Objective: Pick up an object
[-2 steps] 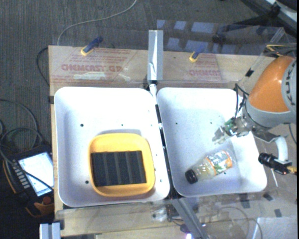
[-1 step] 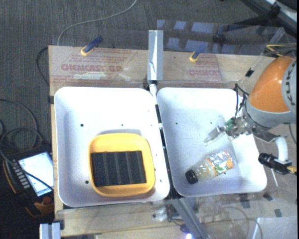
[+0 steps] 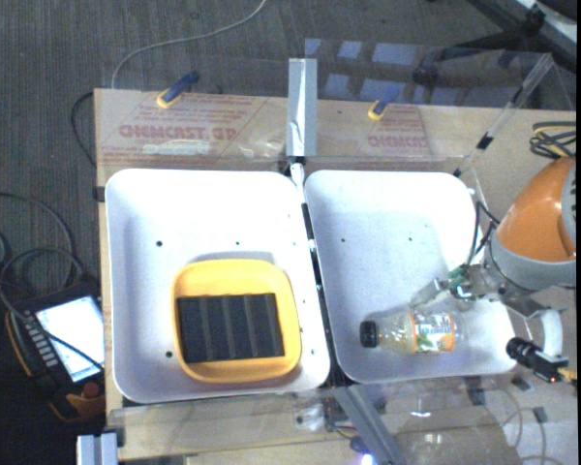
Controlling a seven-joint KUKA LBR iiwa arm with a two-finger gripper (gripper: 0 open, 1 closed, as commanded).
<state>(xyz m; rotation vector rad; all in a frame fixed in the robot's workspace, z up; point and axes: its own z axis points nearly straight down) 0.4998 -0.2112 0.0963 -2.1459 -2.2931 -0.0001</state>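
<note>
— What is sitting in the two bins right now?

— The left bin (image 3: 136,211) is holding a yellow tray (image 3: 236,324) with a dark ribbed inset, lying flat toward its near side, a little right of centre. The right bin (image 3: 387,221) is holding a clear bottle (image 3: 412,333) with a black cap and a label round its middle. It is lying on its side near the bin's near wall, cap pointing left, pale amber liquid showing inside.

— And where are you hanging?

— I am reaching in from the right, my orange band (image 3: 537,221) showing over the bin's right edge. My gripper (image 3: 462,284) is sitting low at the right side of that bin, just beside the bottle's base end and a little farther back.

— Are you gripping the bottle?

— Hard to say. My fingers are blurring into the wires and the clear plastic there, so I cannot tell whether my jaws are spread or clenched, or whether they are touching the bottle at all. The bottle is resting on the bin floor.
</note>
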